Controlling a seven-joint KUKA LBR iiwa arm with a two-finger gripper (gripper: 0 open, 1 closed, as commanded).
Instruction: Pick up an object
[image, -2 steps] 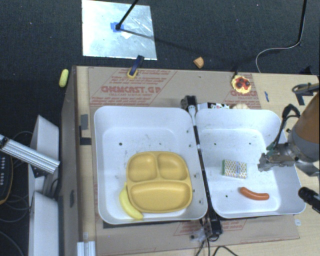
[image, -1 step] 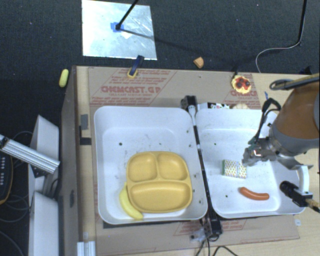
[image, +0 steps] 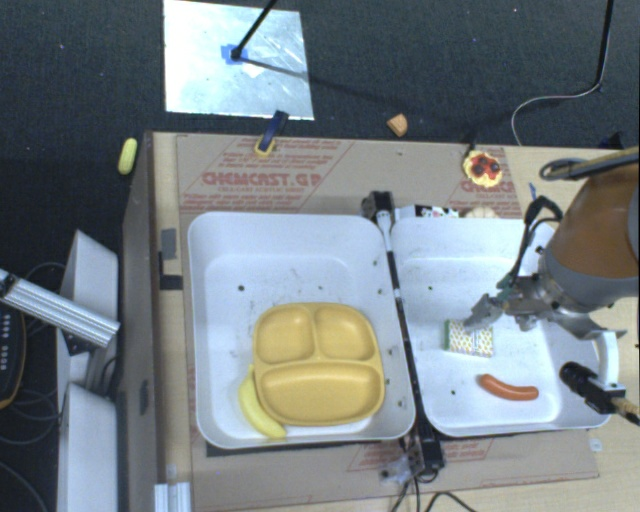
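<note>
Cables (image: 420, 480) spill from the bench's near edge, below a brown board (image: 290, 170) printed with red lettering that carries two white bins side by side, the whole rig set on dark carpet (image: 60, 90). On that floor lie a silvery sheet (image: 238, 60), a small yellow piece (image: 127, 155) and a tan scrap (image: 398, 125); a red-and-yellow toy (image: 483, 168) sits on the board's far right. Left bin (image: 210, 300): a yellow divided plate (image: 318, 362) with a banana (image: 258, 412) tucked against its near-left edge. Right bin (image: 440, 270): a small patterned packet (image: 470, 341) near the middle and a sausage (image: 508, 388) just nearer the camera, the two apart. Reaching in from the right, the grey-and-orange arm (image: 595, 250) sets its gripper (image: 492, 312) low over the packet's far edge, perhaps touching it; whether the fingers are parted or closed cannot be told, and nothing is visibly caught between them.
</note>
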